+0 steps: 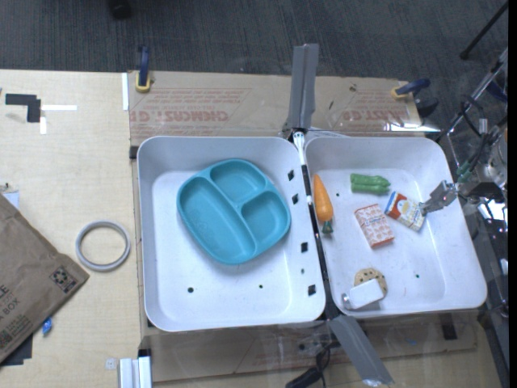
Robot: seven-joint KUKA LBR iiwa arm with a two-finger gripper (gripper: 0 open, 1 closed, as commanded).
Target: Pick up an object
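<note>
Presently, two shallow white bins sit side by side on the bench (65, 176). The left bin (161, 297) contains a blue divided plate (233, 210) with three compartments, lying slightly tilted in plan. The right bin (452, 281) contains several small items: an orange toy carrot (322, 200) against the left wall; a green toy vegetable (370, 183) towards the far side; a red-and-white patterned packet (374, 225) near the middle; a small carton with red, white and blue print (404, 210) just right of it; and a cookie (370, 280) with a white block (363, 297) touching it at the near left.

The pincer (443, 194) is at the right bin's right side, its metallic fingers (435, 200) reaching towards the small carton and ending just beside it. Whether the fingers are spread or closed cannot be told, and no item is seen between them.

Left of the bins, on the bench, lie a tape roll (102, 244) and a brown cardboard box (28, 281).
</note>
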